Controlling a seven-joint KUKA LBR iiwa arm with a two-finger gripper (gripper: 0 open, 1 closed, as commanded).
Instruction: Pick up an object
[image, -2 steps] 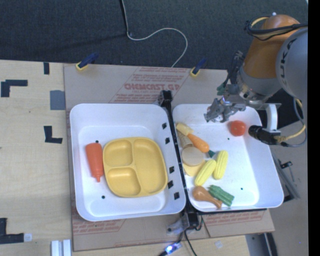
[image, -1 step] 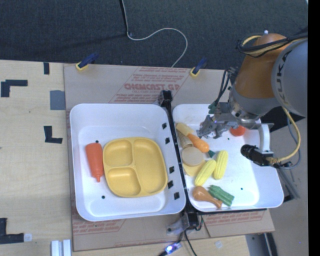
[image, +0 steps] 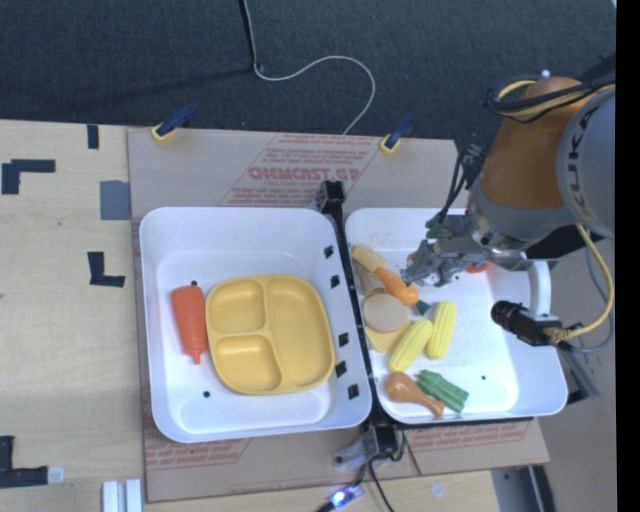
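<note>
A: Nearest the lens, a toy chicken drumstick (image: 412, 393) and a green vegetable (image: 443, 389) lie at the near edge of the right bin (image: 520, 390).

B: And the gripper (image: 425, 268)?

A: It hangs low over that bin's far left part, just above a small orange carrot (image: 397, 287); whether it is spread or pinching cannot be told. Two corn cobs (image: 427, 335) lie beside it.

B: The left bin (image: 170, 240)?

A: A yellow divided plate (image: 269, 332), a red-orange carrot (image: 187, 321) on its left.
</note>
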